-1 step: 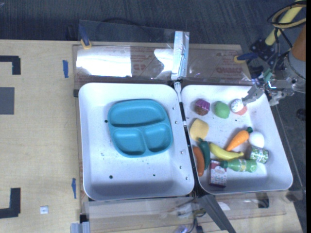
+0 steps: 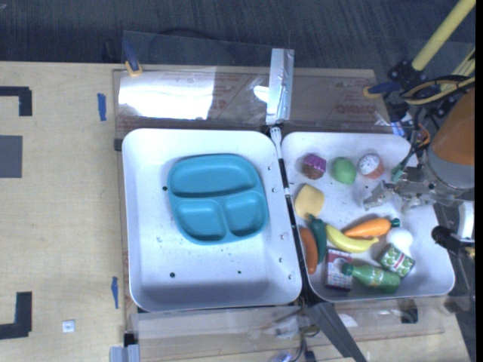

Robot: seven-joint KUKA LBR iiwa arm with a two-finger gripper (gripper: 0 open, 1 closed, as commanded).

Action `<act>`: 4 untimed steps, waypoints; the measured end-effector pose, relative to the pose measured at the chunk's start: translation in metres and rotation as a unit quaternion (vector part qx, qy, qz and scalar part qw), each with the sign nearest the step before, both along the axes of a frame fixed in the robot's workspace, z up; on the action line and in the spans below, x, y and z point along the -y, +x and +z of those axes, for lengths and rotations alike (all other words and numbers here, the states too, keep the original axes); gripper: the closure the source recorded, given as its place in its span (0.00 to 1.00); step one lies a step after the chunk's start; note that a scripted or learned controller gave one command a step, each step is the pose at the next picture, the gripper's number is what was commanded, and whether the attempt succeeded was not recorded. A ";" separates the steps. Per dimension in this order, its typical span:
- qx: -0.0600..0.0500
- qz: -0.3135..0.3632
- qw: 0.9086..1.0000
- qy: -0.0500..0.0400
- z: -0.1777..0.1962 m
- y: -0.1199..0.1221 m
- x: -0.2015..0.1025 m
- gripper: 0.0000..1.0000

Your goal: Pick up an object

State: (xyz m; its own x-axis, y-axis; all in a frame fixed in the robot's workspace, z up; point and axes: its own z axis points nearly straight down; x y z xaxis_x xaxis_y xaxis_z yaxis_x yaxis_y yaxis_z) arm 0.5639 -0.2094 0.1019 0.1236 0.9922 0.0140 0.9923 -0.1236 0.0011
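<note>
Two shallow white bins with rounded corners sit side by side on a pale wooden table (image 2: 53, 225). The left bin (image 2: 143, 270) holds a smooth, glossy blue plastic tray (image 2: 217, 197) moulded into three compartments, lying flat near the bin's middle. The right bin (image 2: 441, 274) is crowded with toy food: a small purple block (image 2: 314, 165), a round green ball (image 2: 344, 170) and a pale speckled egg shape (image 2: 368, 164) line its far side, while a soft-looking yellow lump (image 2: 308, 200) rests by the left wall. Nearer the front, a tapered orange carrot (image 2: 368, 226) lies just above a curved yellow banana (image 2: 350, 240), beside a white rounded piece (image 2: 400, 239), a green-labelled can (image 2: 396, 261) tipped on its side, a green bottle (image 2: 374, 277) lying flat, a red-and-white packet (image 2: 339, 272) and a slim orange piece (image 2: 309, 249) along the wall. The grey arm enters from the right, and its metallic claw (image 2: 385, 193) hangs over the bin's upper right area, just above the carrot and below the egg shape; whether it is released or clenched cannot be told, and nothing is visibly caught in it. A sheet of clear plastic film (image 2: 196, 89) lies behind the bins.
</note>
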 end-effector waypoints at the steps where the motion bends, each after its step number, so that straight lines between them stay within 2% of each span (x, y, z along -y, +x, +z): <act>1: 0.002 0.061 0.998 -0.007 -0.015 -0.062 -0.045 0.00; 3: 0.002 0.061 0.998 -0.007 -0.015 -0.062 -0.045 0.00; 4: 0.005 0.060 0.998 -0.009 -0.004 -0.060 -0.044 1.00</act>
State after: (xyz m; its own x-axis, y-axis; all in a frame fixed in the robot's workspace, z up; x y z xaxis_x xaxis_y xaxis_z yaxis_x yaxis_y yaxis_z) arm 0.5039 -0.1652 0.0983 0.0028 1.0000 -0.0039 0.9999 -0.0027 0.0116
